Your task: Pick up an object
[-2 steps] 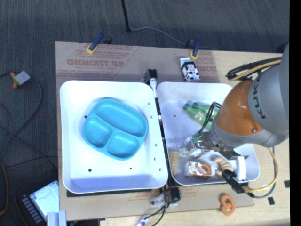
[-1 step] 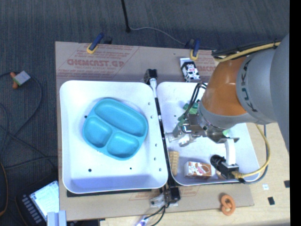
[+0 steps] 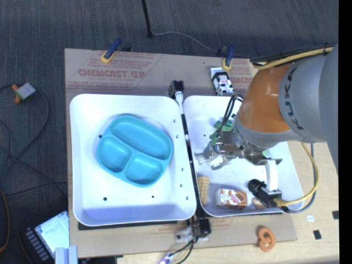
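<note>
— What's the arm [image 3: 286, 106] up to? It fills the whole right side of the frame.

— It's bent low over the right bin [image 3: 289, 188], wrist down in the middle of it. The left bin [image 3: 88, 202] has that blue divided plate [image 3: 136, 149] sitting in its centre.

— And the gripper [image 3: 215, 153]? Has it got anything?

— It's down near the right bin's left wall, but from here I honestly cannot tell whether the claw is apart or together; the metal bits blur into each other. I see nothing gripped.

— So what could it pick?

— Along the lower edge of the right bin there's a small snack packet [image 3: 232, 198], brownish with a picture on it. I'd guess it's light and crinkly, likely to slide, so pinch it across its short width. Just left of it, an ice-cream cone [image 3: 204, 188] lying against the wall: looks stiff, maybe brittle, best taken mid-body.

— Something green by the wrist, too.

— A green thing [image 3: 223, 126], half hidden by the arm. Can't say what it is.
</note>
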Robot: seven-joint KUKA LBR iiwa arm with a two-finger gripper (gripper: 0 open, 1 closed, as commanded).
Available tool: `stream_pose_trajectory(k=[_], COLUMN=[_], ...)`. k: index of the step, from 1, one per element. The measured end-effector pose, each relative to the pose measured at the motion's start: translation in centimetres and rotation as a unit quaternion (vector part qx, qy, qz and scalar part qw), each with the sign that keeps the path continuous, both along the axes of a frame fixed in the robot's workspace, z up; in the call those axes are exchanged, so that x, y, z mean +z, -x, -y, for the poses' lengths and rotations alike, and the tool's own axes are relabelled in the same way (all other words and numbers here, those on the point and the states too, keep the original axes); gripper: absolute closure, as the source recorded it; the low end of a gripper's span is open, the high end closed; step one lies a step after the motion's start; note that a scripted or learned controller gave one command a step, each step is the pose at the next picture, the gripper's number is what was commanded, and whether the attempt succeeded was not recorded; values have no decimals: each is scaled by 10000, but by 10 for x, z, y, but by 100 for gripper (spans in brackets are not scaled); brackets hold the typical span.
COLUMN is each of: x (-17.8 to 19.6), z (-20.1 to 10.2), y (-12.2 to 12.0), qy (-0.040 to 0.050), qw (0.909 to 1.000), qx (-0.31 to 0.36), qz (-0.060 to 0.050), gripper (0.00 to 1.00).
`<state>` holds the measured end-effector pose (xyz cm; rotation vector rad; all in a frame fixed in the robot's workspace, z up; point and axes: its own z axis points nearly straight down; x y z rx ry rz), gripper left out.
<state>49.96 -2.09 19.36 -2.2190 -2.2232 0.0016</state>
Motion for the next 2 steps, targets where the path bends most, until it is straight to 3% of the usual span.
stream_pose_trajectory(k=[2], x=[19], z=[0], y=[-1], qy=[3], qw=[10000], qx=[6], qz=[-3], gripper=[100])
